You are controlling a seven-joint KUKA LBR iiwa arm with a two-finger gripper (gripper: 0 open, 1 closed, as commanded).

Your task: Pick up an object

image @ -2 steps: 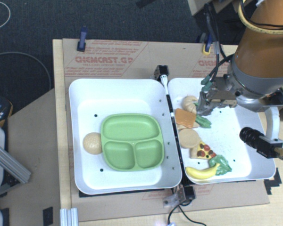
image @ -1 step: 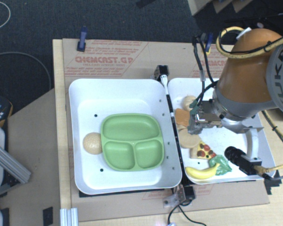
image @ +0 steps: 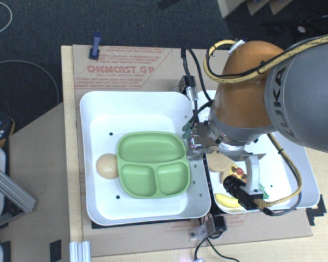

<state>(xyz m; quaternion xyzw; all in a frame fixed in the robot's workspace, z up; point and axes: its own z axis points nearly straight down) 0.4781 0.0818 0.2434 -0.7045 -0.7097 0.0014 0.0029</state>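
Brown board bench (image: 120, 64) carries two white bins side by side. Grey-and-orange arm (image: 251, 91) overhangs the right bin (image: 309, 182). Its gripper (image: 195, 140) sits over the shared wall, and whether it is released or clenched cannot be told. Left bin (image: 93, 113) holds a green three-compartment plate (image: 153, 165), long axis across the view, right rim just beside the gripper on its view-left. Beige ball (image: 106, 166) touches the plate's left edge. Judgement: the plate is the nearest candidate.
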